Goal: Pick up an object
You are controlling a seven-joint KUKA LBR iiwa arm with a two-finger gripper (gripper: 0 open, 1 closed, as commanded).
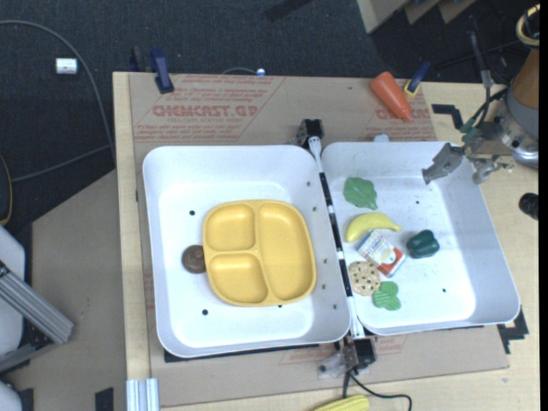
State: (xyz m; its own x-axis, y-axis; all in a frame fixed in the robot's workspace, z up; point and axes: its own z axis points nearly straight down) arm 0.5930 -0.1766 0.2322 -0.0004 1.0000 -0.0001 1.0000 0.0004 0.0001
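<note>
The right bin (479, 255) holds several toy foods along its left side: a green leafy piece (360, 192), a yellow banana (372, 223), a white and red packet (382, 252), a dark green pepper (422, 244), a speckled cookie (364, 276) and a light green piece (387, 296). My gripper (461, 166) hangs over the bin's far right corner, well right of the food. Its fingers are spread open and hold nothing.
The left bin (171, 187) carries a yellow divided plate (257, 252) with a brown disc (193, 259) at its left edge. An orange carrot (392, 96) lies on the bench behind the right bin. A blue clamp (160, 70) stands at the bench's far left.
</note>
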